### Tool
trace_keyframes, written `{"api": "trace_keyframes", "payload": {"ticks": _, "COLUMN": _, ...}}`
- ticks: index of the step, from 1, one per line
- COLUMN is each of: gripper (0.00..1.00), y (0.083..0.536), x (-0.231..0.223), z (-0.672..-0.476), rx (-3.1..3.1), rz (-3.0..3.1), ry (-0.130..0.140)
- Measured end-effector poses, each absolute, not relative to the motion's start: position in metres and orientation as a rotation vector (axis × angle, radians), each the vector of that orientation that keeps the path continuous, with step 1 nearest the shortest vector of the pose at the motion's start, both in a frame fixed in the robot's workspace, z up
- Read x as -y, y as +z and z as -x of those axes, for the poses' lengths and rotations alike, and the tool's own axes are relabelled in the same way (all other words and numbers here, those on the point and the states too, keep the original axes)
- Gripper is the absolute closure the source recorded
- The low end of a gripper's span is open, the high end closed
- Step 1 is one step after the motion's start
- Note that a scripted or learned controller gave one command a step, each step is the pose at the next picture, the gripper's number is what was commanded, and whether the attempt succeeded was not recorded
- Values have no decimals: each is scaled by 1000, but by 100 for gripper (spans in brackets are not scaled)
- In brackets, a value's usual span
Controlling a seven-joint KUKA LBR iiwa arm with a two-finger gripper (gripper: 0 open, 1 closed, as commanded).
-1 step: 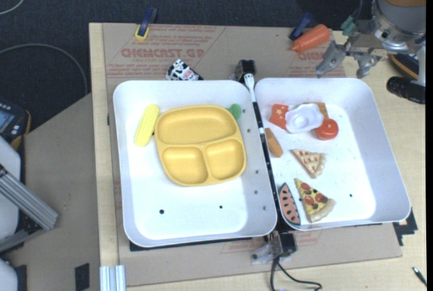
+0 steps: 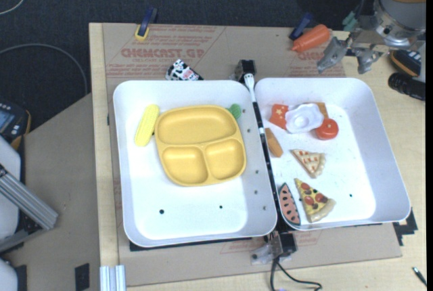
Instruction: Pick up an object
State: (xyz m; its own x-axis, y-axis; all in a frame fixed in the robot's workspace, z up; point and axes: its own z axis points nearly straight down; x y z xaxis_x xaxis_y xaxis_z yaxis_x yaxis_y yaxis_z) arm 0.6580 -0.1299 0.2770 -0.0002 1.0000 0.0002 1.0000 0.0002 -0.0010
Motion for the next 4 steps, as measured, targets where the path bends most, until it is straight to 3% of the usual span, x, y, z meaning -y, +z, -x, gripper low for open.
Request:
{"api": "trace_keyframes", "payload": {"ticks": 3, "gripper": 0, "y": 124, "x": 118, "z": -665, "rx": 2220, "rz": 2215, "ry": 6}}
{"api": "trace_keyframes", "payload": {"ticks": 4, "gripper": 0, "y": 92, "x": 116, "z": -669, "rx": 2227, "rz": 2221, "ry": -12}}
